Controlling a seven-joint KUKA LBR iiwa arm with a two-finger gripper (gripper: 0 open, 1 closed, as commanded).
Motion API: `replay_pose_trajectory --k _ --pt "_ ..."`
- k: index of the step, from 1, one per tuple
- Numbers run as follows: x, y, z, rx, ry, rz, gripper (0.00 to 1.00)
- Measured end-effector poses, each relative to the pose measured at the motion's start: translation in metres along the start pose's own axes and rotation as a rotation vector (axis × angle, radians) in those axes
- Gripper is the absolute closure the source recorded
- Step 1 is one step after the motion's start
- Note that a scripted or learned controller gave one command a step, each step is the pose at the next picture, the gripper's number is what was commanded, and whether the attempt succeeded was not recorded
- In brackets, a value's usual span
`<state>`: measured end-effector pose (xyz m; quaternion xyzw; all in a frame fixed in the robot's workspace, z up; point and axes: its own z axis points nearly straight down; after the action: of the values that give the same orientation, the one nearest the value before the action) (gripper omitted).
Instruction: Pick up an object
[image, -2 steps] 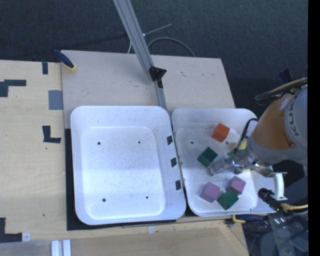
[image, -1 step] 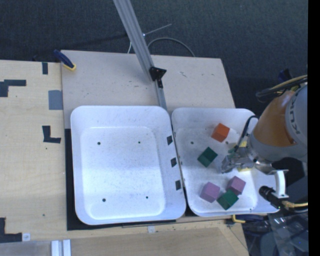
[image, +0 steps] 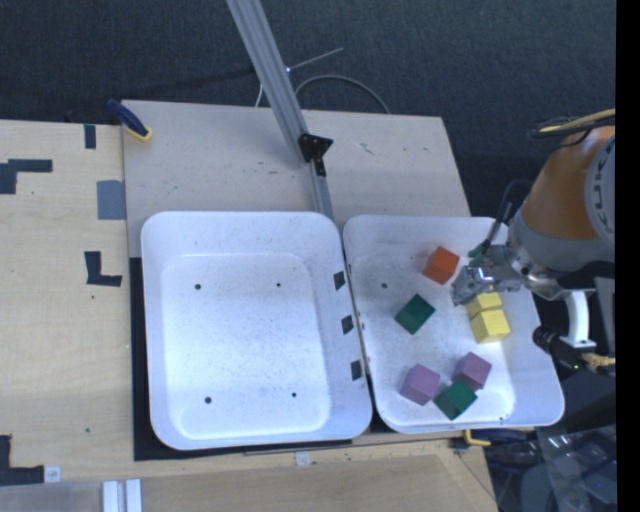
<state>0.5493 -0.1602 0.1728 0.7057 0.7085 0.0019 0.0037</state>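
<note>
The right bin (image: 390, 250) holds several small blocks. An orange cube (image: 440, 265) lies near its back. A dark green cube (image: 414, 314) sits mid-bin. Two yellow cubes (image: 489, 316) lie touching each other by the right wall. Toward the front are a purple cube (image: 421, 383), a second purple cube (image: 475, 369) and a green cube (image: 456, 399), close together. My gripper (image: 478, 279) hangs low over the bin's right side, between the orange cube and the yellow cubes, its tip right at the upper yellow cube's back edge. Nothing is visibly held in it.
The left bin (image: 160, 300) stands beside the right one, sharing a raised middle rim (image: 350, 320). A slanted metal bar (image: 275, 75) crosses the bench behind the bins. The grey arm with its orange band (image: 565, 200) comes in over the right bin's right wall.
</note>
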Motion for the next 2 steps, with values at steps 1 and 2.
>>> replay_pose_trajectory --k 1,2 --pt "0.02 -0.025 0.019 0.012 0.003 0.003 1.0" --pt "0.033 0.03 -0.043 -0.001 0.0 -0.001 1.0"
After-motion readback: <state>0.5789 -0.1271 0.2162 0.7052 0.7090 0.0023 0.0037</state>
